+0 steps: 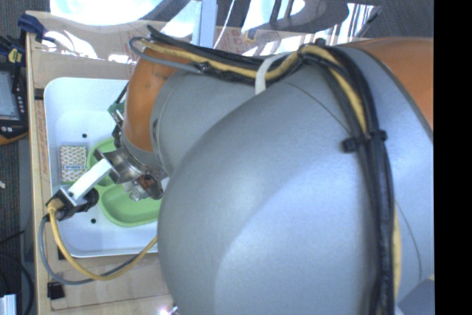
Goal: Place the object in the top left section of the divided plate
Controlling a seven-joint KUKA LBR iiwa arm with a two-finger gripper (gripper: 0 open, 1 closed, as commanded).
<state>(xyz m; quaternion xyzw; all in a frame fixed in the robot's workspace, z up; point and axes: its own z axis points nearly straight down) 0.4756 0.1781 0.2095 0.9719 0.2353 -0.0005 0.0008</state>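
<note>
The green divided plate (pixel 127 209) lies in the left white bin (pixel 68 101), and only its left edge shows beneath the arm. A small flat object (pixel 72 161) with a speckled tan and blue face rests on the bin floor just left of the plate. My gripper (pixel 137 184) hangs over the plate's left part, below the orange band (pixel 140 108). Most of it is hidden by the grey arm (pixel 295 195). A white bracket (pixel 88 181) with a black plug juts left from the wrist, over the bin floor.
The arm's bulk covers the right bin and most of the plate. A yellow cable (pixel 70 256) loops from the black plug across the bin's lower left corner. Bench wood edges the bin at left and bottom. A dark device (pixel 10 101) sits off the bench at the left.
</note>
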